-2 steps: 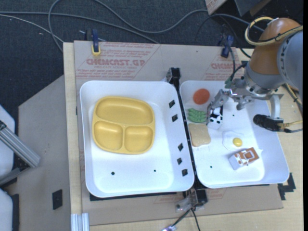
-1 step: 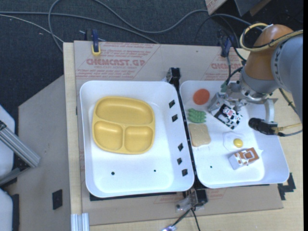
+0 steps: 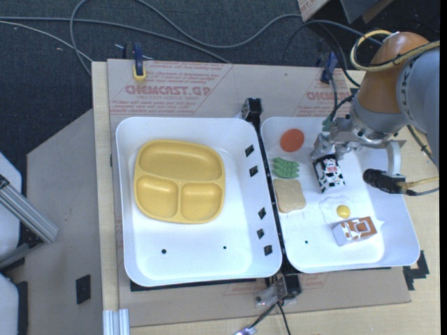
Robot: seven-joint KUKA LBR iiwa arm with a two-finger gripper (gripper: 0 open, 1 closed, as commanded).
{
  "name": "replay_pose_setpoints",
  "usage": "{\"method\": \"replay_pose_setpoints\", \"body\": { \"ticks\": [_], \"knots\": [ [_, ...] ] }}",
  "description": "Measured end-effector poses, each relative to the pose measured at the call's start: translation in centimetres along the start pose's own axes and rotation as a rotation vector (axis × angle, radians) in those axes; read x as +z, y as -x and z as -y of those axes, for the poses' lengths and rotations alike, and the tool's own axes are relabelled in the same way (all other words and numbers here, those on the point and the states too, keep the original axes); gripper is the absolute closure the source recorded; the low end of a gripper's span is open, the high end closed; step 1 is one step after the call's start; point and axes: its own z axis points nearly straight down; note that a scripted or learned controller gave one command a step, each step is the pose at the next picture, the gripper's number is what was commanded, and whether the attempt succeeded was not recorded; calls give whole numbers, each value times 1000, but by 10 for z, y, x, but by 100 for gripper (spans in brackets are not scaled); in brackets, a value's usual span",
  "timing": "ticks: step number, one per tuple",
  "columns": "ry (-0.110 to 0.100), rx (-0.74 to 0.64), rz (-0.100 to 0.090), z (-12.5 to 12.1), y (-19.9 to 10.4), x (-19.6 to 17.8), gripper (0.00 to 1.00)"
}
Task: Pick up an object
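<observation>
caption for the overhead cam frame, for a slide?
KUKA gripper over a cow-patterned toy in the right bin; yellow divided tray in the left bin.

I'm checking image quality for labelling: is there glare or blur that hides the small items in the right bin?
Camera view: even lighting, soft shadows; mild sheen on the yellow three-compartment plastic tray; slightly soft overall, yet the round orange-red piece and black-and-white cow-patterned carton stay distinct.

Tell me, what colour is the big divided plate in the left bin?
Yellow. The plate shows plainly in the camera view.
</observation>
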Motion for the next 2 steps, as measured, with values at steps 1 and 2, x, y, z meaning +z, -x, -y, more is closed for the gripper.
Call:
{"method": "replay_pose_setpoints", "body": {
  "ticks": [1,2],
  "knots": [
    [3,1,1,0,2,-64,100],
    [4,0,2,-1,2,-119,100]
  ]
}}
